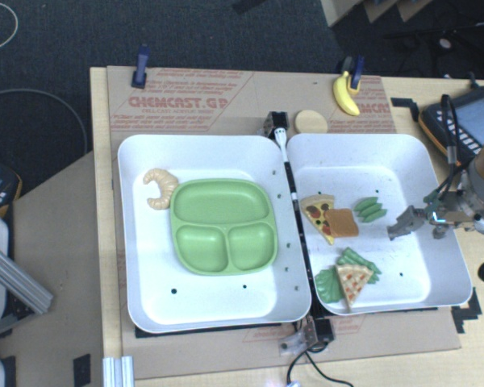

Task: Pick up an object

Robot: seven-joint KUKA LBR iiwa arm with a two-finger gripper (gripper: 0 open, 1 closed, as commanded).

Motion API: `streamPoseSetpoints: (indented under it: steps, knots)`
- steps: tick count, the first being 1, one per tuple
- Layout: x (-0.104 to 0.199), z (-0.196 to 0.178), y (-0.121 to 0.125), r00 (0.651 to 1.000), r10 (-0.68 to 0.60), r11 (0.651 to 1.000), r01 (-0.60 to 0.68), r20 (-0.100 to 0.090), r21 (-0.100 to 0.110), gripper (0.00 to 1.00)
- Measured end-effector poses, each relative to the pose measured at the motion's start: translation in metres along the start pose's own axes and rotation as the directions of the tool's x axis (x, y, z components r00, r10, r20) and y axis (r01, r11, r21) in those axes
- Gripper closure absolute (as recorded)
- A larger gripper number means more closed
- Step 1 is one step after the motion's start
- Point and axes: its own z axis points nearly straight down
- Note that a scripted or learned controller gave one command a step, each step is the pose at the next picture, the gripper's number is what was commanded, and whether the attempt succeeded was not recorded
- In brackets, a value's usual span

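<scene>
Camera view: gripper (405, 224) hangs low over the right bin (411, 156) near its right wall, holding nothing; whether it is released or clenched I cannot tell. Judged step is approach, nothing lifted yet: nearest candidates are the green pod (369, 209) and pizza slice (318, 209) toward the bin's middle, with a second slice (354, 279) on leafy greens (331, 282) at the front edge, so the next move calls for a short reach leftward and a descent. Bare floor around the pod gives room; the front pieces crowd the wall.
</scene>
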Motion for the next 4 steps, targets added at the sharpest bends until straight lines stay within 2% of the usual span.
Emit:
streamPoseSetpoints:
  steps: [1, 2, 3, 4]
  knots:
    - [0.0, -0.011, 0.001, 1.0, -0.001, 1.0, 0.001, 0.002, -0.003, 1.0]
    - [0.077, 0.124, 0.023, 1.0, -0.007, 1.0, 0.007, -0.003, 0.002, 1.0]
    - [0.098, -0.099, 0.008, 1.0, -0.005, 1.0, 0.005, 0.001, -0.019, 1.0]
    - [0.152, -0.212, 0.0, 1.0, -0.009, 1.0, 0.009, -0.002, -0.016, 1.0]
